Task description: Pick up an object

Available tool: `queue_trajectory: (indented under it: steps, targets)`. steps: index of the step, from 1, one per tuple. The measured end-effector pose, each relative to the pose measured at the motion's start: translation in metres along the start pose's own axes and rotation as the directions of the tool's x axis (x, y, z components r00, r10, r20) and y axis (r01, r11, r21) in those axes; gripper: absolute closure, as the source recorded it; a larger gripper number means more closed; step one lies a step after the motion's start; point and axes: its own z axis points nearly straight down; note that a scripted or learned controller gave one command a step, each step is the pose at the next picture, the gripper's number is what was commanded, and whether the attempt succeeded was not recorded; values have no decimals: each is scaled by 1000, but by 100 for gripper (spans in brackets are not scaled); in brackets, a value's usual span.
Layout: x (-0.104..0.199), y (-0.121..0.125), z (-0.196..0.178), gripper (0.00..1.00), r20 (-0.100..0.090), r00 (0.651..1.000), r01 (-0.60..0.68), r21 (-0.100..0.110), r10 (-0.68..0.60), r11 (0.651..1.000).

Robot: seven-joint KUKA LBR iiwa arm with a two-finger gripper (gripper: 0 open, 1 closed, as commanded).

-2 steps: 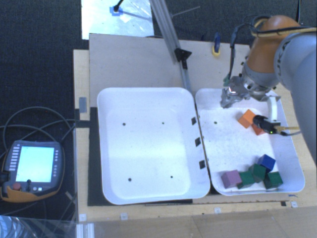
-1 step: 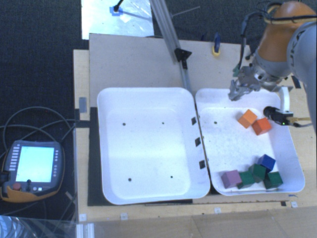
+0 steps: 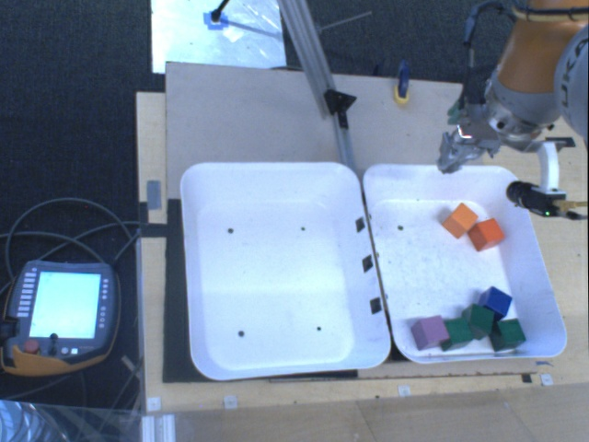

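Two bins side by side on the bench (image 3: 267, 118), two blocks (image 3: 473, 227) touching in the right bin (image 3: 534, 247) at 1 o'clock, five blocks (image 3: 469, 325) clustered at 5 o'clock, gripper (image 3: 452, 159) over its 12 o'clock rim, pendant (image 3: 60, 316) at the left bin's (image 3: 276, 182) 9 o'clock.

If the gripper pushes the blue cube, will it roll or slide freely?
The blue cube probably slides, not rolls: its faces look flat. It likely jams, since a green block touches it and the right bin's wall is near.
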Motion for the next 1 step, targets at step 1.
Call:
queue_trajectory:
  steps: [1]
  targets:
    - [48, -22, -9, 100, -3, 1000, 5, 6, -5, 1000]
